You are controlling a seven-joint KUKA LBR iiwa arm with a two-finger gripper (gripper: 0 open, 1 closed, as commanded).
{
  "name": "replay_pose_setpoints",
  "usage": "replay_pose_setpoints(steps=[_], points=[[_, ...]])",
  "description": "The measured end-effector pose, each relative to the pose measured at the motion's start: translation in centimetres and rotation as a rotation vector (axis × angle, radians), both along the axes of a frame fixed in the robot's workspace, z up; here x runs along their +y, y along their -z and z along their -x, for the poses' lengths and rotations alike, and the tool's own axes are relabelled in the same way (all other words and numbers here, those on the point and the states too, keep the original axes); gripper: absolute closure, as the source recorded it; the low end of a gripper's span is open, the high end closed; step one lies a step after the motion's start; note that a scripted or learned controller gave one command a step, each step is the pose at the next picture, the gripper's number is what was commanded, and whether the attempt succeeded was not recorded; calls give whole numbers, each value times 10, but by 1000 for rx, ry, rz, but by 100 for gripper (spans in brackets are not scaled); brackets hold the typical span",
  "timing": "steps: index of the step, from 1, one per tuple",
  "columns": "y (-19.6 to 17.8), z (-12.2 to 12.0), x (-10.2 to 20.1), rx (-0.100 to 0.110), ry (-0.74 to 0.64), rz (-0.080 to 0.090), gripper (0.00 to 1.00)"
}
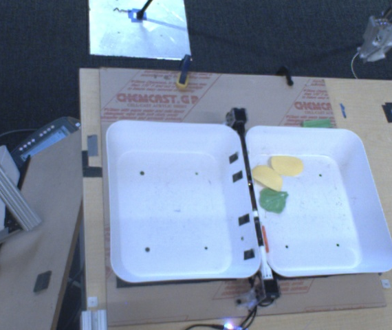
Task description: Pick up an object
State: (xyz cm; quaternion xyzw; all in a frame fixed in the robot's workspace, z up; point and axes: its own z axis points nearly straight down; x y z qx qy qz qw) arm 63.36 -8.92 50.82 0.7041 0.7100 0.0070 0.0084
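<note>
two flat yellow pieces (278, 171) and a green scrap (274, 200), touching. well below and left of the pincer (382, 36). cannot tell its state.

Even, fairly bright light from above, two white bins (175, 205) nearly washed out with soft shadows at their walls, strong glare on the metal plate (139, 19), dark floor, whole picture slightly soft and grainy
</note>
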Motion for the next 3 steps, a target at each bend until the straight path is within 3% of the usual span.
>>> replay_pose_setpoints(steps=[1,2,3], points=[[-30,77,-15,17,9,-2,100],[6,134,-102,22,16,0,100],[97,143,-62,27,2,-4,100]])
